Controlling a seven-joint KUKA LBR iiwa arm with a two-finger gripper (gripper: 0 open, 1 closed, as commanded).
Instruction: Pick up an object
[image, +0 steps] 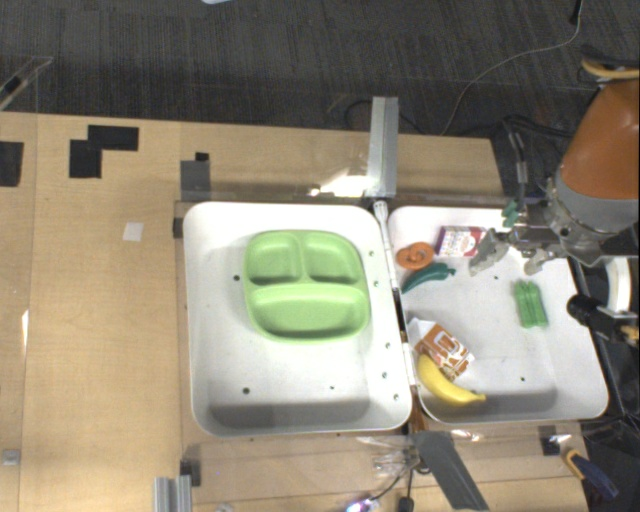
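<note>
Green divided tray (304, 283): left bin (205, 330), centre. Right bin (570, 395): banana (446, 381) at near-left corner, green block (530, 303) toward right edge. Gripper (508, 250): over far edge, grip state indiscernible, nothing seen held. Pick outstanding.

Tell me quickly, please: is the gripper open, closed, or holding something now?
Gripper: over the right bin, near the small box; open or closed cannot be told.
</note>
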